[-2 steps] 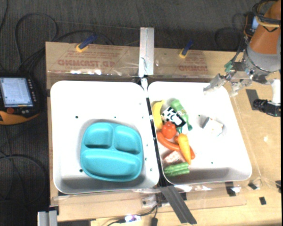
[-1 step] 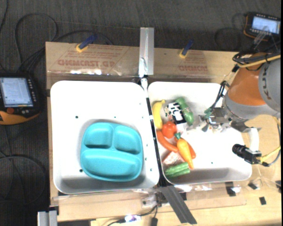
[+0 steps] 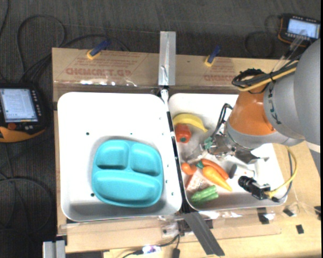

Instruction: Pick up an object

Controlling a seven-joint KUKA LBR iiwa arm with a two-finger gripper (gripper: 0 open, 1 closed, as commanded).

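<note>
Over right bin (image 3: 269,104), wrist hides tool (image 3: 222,148); finger state unreadable. Carrot (image 3: 215,174) partly covered beneath.

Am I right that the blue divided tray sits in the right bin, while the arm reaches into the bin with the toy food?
Not quite. The camera view shows the blue divided tray in the left bin, not the right. The rest holds: the arm reaches into the right bin, where the toy food lies, such as the banana and carrot.

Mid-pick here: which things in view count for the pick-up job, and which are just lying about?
For the job: gripper; banana, carrot, green vegetable, red tomato, all in the right bin.

Lying about: blue divided plate in the left bin; handheld pendant.
</note>
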